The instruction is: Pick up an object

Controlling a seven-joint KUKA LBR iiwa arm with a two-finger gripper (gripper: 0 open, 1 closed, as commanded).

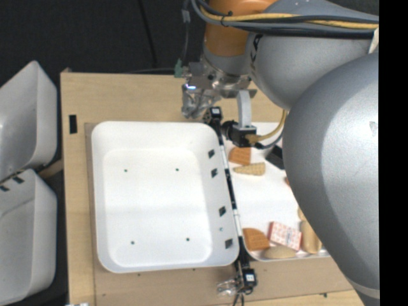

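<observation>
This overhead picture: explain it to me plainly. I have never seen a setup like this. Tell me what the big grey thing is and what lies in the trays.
The big grey shape is a robot arm with an orange band, reaching in from the right. One fixed camera looks down at a slant on a wooden bench. Two shallow white bins sit side by side: the left bin and the right bin, partly hidden under the arm. The right bin holds small objects, among them tan wedge-shaped pieces, an orange-brown piece and a pink and white packet. The gripper hangs at the bins' far edge; nothing is visibly held.
</observation>
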